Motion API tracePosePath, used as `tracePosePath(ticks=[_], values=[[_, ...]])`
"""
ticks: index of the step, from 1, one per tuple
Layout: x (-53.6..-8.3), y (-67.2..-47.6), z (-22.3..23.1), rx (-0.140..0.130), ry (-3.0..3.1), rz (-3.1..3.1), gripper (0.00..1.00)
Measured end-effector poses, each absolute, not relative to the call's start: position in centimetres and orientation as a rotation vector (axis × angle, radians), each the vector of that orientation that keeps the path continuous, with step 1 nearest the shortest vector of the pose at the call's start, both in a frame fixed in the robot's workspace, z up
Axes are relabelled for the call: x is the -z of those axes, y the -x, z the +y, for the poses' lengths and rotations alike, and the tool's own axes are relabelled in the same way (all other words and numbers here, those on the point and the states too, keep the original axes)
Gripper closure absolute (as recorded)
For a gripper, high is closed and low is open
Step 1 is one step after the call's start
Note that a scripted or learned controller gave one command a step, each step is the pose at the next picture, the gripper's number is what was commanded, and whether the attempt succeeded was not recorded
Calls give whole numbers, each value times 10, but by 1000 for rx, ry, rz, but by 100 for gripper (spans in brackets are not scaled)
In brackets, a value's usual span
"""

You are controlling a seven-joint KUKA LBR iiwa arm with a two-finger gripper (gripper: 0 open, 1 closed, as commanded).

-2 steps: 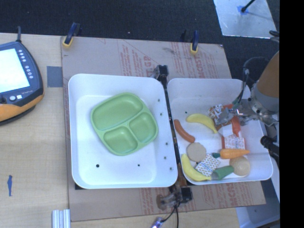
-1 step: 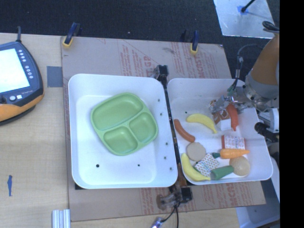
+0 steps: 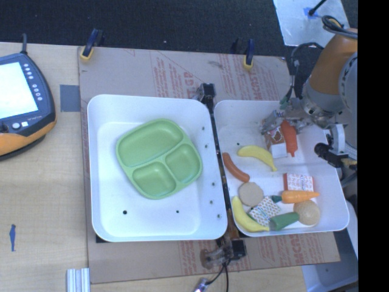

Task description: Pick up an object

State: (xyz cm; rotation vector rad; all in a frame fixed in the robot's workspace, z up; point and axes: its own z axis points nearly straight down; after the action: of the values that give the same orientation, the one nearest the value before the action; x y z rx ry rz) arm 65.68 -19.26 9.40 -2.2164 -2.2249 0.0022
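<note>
i judge the pick barely begun: nothing is lifted. my arm [image 3: 331, 66] leans in from the upper right of the frame, gripper [image 3: 281, 121] low over the far end of the right bin [image 3: 243, 111], at the red bottle [image 3: 290, 139] and small carton [image 3: 278, 146]. i cannot tell its grasp state. the bananas, sausage [image 3: 235, 166] and carrot [image 3: 298, 196] lie lower in that bin; the green divided plate [image 3: 159, 157] sits in the left bin [image 3: 103, 163].
</note>
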Motion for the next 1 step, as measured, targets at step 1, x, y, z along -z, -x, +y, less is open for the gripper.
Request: tracePosePath(ticks=[1], values=[[-105,-657,-193,-4,2212,-2227,100]])
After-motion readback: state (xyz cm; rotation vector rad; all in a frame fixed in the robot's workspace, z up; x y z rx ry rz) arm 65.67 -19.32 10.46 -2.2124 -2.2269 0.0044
